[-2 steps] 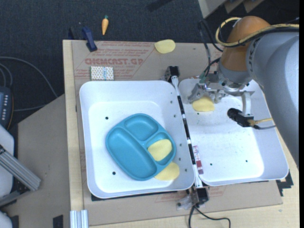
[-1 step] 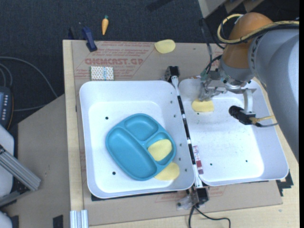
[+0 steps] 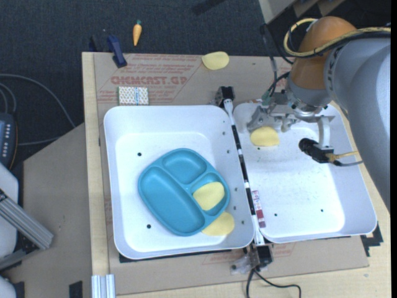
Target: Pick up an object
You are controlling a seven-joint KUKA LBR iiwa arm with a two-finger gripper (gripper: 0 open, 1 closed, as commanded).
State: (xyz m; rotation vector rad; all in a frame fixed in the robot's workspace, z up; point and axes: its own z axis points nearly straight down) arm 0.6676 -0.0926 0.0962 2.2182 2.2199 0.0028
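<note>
A pale yellow soft piece (image 3: 265, 137) lies in the upper left of the right bin (image 3: 310, 210). My gripper (image 3: 270, 126) hangs right over it, at its upper edge, with the jaws spread to either side; I cannot tell whether they touch it. The piece rests on the bin floor. In the left bin (image 3: 124, 135) sits a blue divided plate (image 3: 177, 191) with a second yellow piece (image 3: 209, 194) in its right compartment. A third yellow piece (image 3: 218, 225) lies against the plate's lower right rim.
The grey arm with its orange band (image 3: 322, 48) fills the upper right. A black connector with a cable (image 3: 314, 149) sits just right of the gripper. Outside the bins lie another yellow piece (image 3: 215, 60), a patterned card (image 3: 133, 95), a blue clip (image 3: 116, 50) and a small carrot (image 3: 137, 33).
</note>
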